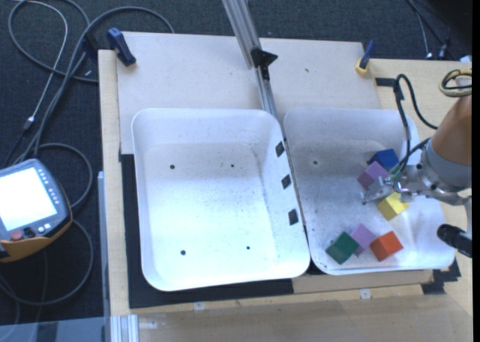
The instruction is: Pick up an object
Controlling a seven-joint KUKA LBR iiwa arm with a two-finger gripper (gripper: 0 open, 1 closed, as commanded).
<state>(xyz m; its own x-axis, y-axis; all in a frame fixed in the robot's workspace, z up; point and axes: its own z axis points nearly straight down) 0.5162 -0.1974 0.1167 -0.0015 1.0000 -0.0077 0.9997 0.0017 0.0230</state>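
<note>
Several small blocks lie in the right bin. A blue block and a purple block sit close together near the bin's right side. Just below them lies a yellow block. My gripper reaches in from the right and hangs low between the purple block and the yellow block, close to both. Nothing visibly held shows in it. Near the bin's front edge sit a green block, a light purple block and a red block.
The left bin adjoins the right one along a shared rim with black clips. A metal pole slants up from the back. Cables run along the right bin's far right side.
</note>
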